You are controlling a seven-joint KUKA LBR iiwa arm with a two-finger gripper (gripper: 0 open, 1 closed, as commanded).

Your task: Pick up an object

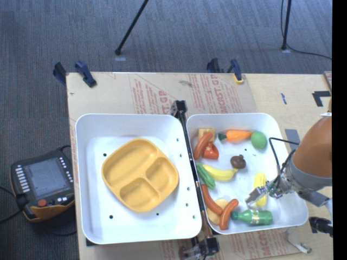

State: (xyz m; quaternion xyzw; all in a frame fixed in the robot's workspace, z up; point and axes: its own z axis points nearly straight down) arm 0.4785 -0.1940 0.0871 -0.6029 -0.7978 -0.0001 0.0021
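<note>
The arm is reaching in from the right over the right bin, and its end effector is hanging low in that bin's lower right part, just beside a yellow corn cob. Whether its fingers are wide or narrow I cannot tell; they are small and blurred here, and nothing is showing between them.

The right bin is crowded. A green bottle is lying flat near the front wall, just below the end effector. Two sausages are sitting at the front left, close to the rim. A banana is lying mid-bin, with a brown piece beside it. A carrot and a green lime are lying along the back wall, and a red pepper is sitting near the left wall. The barest floor is lying along the right wall, under the arm.

The left bin is holding a yellow divided plate, set apart from all four walls, with white floor around it. The two bins are touching along their inner rims at the middle of the table.
</note>
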